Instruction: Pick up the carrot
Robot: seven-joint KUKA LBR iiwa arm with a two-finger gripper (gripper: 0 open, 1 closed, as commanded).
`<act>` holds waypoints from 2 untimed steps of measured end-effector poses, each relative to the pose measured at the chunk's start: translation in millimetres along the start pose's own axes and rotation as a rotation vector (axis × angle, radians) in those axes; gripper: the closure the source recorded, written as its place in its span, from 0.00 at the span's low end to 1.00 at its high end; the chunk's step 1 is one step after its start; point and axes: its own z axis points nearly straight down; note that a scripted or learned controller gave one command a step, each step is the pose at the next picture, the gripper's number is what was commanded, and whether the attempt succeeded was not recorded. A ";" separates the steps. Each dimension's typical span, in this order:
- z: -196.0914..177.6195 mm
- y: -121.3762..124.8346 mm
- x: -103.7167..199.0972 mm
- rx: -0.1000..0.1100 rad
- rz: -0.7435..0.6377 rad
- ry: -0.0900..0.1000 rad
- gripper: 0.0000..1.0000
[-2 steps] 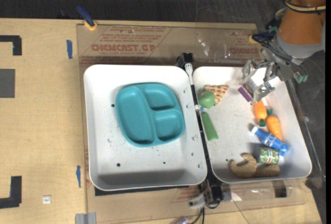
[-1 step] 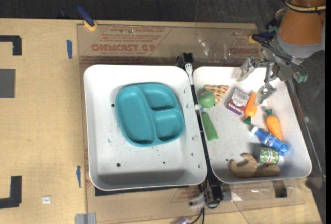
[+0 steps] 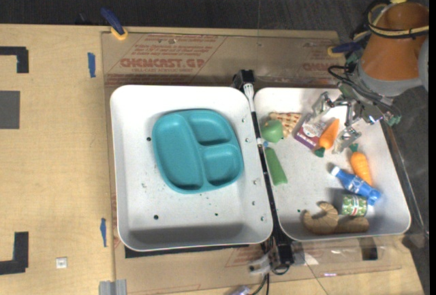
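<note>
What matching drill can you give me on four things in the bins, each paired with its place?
Things:
1. teal tray
2. carrot
3. green can
4. blue bottle

Places:
A. right bin, near its front edge, beside the brown item
B. middle of the left bin
C. right bin, between the carrot and the green can
D. right bin, just below the gripper

Pairs: 1-B, 2-D, 3-A, 4-C

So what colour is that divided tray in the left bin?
Teal blue tray, seen clearly in the camera view.
</note>
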 end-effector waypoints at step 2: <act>2.4 28.0 56.6 0.023 -0.130 -0.031 0.00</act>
